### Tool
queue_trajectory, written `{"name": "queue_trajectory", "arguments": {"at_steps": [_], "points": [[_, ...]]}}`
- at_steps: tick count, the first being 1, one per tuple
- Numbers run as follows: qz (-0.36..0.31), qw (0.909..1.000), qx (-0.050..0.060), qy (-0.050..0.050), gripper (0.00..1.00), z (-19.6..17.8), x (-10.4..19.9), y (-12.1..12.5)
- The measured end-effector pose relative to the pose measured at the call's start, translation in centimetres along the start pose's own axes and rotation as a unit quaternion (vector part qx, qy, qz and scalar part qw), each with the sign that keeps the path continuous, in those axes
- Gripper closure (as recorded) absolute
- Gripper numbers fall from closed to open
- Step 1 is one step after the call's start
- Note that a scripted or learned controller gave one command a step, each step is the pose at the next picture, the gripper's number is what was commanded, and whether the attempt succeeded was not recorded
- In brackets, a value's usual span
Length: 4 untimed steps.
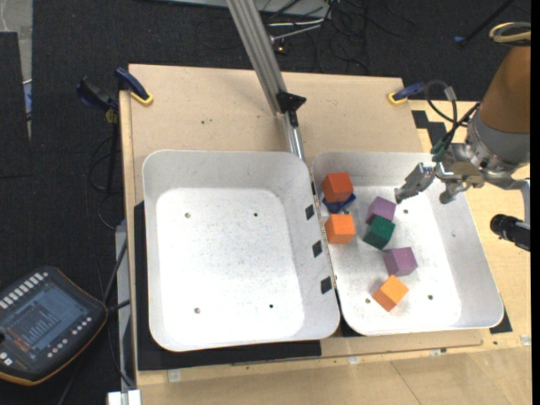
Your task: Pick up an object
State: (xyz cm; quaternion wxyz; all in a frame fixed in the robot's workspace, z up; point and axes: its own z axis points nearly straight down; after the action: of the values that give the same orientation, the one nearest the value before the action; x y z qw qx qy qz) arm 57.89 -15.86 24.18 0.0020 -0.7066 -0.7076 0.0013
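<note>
The right bin [468,251] holds several small blocks. An orange block [338,185] rests on a blue one [344,201] by the left wall, with another orange block [341,228] just below them. A purple block [381,208] touches a green block [380,231]. Further toward the front lie a second purple block [400,261] and an orange block [391,293]. My gripper [429,189] hangs over the bin's upper right part, to the right of the purple block, open with nothing between its fingers [410,187].
The left bin [160,226] stands beside the right one on the wooden bench [211,108]. A slanted metal pole [257,45] runs down to the bins' shared edge. Clamps [135,87] sit at the bench's back corners. A teach pendant [42,323] lies at the lower left.
</note>
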Motion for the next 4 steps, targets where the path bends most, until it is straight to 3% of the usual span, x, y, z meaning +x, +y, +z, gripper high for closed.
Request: {"name": "queue_trajectory", "arguments": {"at_steps": [1, 3, 4], "points": [[0.000, 1.0000, -0.002, -0.001, 0.00, -0.3, 0.0, 0.1], [0.000, 1.0000, 0.001, 0.000, 0.00, 11.3, 1.1, -0.3], [0.001, 1.0000, -0.004, 0.000, 0.00, 14.5, 1.2, -0.1]]}}
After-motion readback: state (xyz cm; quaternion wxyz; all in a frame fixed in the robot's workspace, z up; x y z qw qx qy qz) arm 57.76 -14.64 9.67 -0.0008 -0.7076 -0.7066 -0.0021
